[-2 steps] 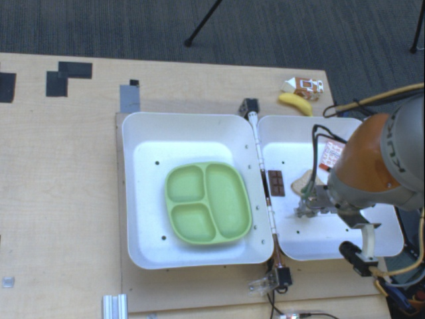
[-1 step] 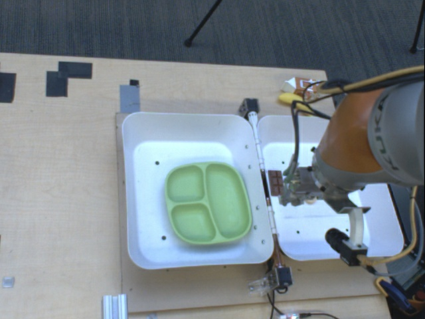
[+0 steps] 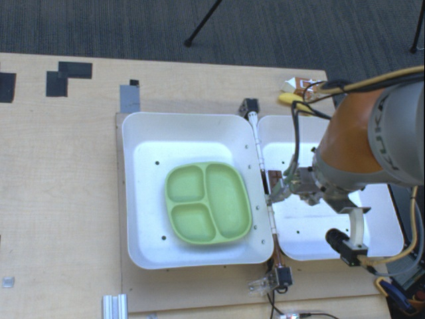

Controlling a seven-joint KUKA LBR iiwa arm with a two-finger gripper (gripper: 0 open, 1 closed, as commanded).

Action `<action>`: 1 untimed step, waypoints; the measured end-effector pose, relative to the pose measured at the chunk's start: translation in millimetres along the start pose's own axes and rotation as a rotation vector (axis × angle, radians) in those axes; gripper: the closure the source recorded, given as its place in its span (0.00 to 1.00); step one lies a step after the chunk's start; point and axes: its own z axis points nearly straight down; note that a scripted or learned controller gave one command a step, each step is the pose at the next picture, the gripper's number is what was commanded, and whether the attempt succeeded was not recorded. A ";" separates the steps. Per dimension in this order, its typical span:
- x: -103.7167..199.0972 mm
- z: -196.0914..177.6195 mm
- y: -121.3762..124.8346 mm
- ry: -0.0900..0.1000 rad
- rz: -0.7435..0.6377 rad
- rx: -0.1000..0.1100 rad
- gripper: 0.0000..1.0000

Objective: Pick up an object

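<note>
A light green plate [image 3: 208, 203] with three compartments lies flat in the left bin [image 3: 143, 178], a little right of its middle. My gripper [image 3: 284, 189] hangs over the left side of the right bin [image 3: 299, 241], close to the wall between the two bins. The grey wrist with its orange band [image 3: 348, 138] covers most of it from above. Nothing shows in its grasp. Under it, a small dark brown thing [image 3: 271, 179] lies by the dividing wall, partly hidden.
The arm body covers much of the right bin. Yellow and black cables [image 3: 312, 98] run above its far edge. A black bracket [image 3: 250, 106] sits at the far end of the divider and a clip [image 3: 279, 278] at the near end. Black tape marks [image 3: 66, 77] lie far left.
</note>
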 end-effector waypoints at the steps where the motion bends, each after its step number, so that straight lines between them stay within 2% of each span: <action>1: -84.7 31.8 -1.2 -0.002 0.001 0.001 0.00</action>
